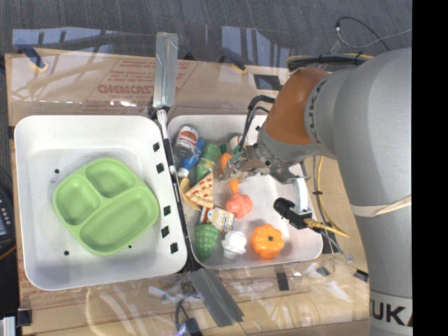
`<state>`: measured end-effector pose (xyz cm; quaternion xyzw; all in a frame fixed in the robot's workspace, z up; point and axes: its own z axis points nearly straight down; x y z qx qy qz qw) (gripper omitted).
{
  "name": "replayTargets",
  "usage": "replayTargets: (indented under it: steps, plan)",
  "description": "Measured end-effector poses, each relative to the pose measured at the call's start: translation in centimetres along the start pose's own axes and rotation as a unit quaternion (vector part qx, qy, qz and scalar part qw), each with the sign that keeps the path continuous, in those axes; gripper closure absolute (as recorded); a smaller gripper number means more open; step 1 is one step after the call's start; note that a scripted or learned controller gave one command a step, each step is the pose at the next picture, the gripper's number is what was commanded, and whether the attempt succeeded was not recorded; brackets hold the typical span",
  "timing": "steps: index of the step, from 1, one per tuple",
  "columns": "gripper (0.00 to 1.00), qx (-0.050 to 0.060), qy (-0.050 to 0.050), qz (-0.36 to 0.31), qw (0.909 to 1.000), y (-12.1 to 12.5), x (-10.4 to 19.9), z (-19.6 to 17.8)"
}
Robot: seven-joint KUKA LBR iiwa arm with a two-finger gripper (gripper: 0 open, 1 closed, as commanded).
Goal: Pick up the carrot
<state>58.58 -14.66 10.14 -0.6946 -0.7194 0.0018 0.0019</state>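
The tool (236, 168) hangs over the carrot (226, 162) in the right bin (308, 252); its grip can't be told. Best to descend straight, avoiding neighbouring toys.

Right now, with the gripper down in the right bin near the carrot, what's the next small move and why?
Probably ease the gripper straight down and close. It sits right over the carrot, which lies crowded among other toys in the right bin, so a sideways shift risks catching a neighbour.

cardboard sheet (105, 82): "CHEMCAST" in red | arm base (388, 313): "KUK"
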Motion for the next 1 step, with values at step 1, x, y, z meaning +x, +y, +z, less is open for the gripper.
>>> replayTargets:
  steps: [1]
  plan:
    - [1.00,-0.003,0.000,0.038,0.9993,-1.75,4.83,-12.13]
